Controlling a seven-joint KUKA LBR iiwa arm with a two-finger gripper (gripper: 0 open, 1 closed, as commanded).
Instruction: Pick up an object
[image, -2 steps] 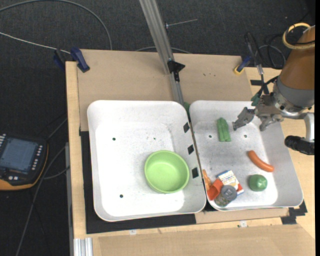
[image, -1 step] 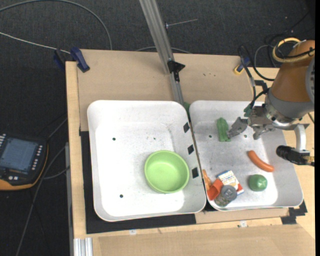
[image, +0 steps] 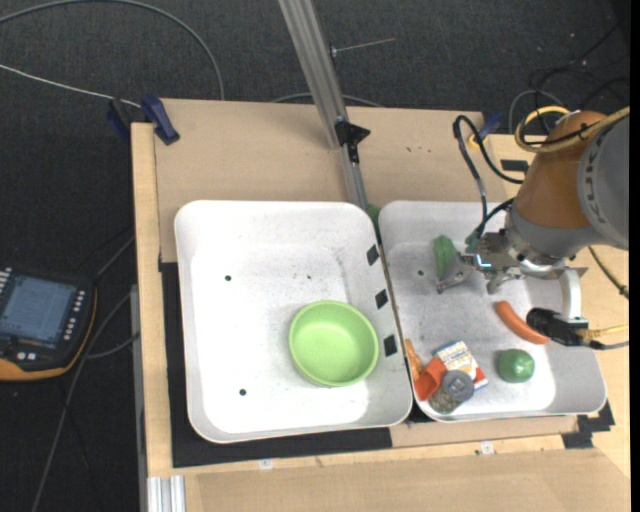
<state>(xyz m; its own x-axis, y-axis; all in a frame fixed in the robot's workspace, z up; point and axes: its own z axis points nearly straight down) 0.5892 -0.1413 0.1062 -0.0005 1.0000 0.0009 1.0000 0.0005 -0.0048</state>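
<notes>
Two bins: left bin (image: 210, 300) and right bin (image: 420, 225), side by side on the bench (image: 250, 150), inner walls touching.
Left bin contents: a light green bowl (image: 334, 343), upright, toward the near right corner.
Right bin contents: a small dark green piece (image: 444, 252) near the far left; an orange carrot-shaped thing (image: 522, 322) toward the right; a green ball (image: 516, 365) just in front of it; a small printed box (image: 459, 357) and a round grey disc (image: 455, 387) at the near edge, touching or overlapping; an orange scrap (image: 424, 377) just left of those.
Arm: grey with an orange band (image: 560, 185), reaching in from the right, wrist low over the far half of the right bin.
Gripper (image: 490, 268): between the dark green piece and the carrot-shaped thing; open or closed, cannot tell from this angle; nothing seen between the tips.
Likely target: uncertain; dark green piece nearest on the left, carrot-shaped thing nearest on the right, both apart from the tool.
Step in hand: judged as approach or descent, no grasp yet confirmed.
Next move calls for: settling on one object, centring over it, aligning across its narrow side, then closing and lifting straight up.
Risk: slender, rounded shapes may roll or slip out on closing; bin wall close by on the far side.
</notes>
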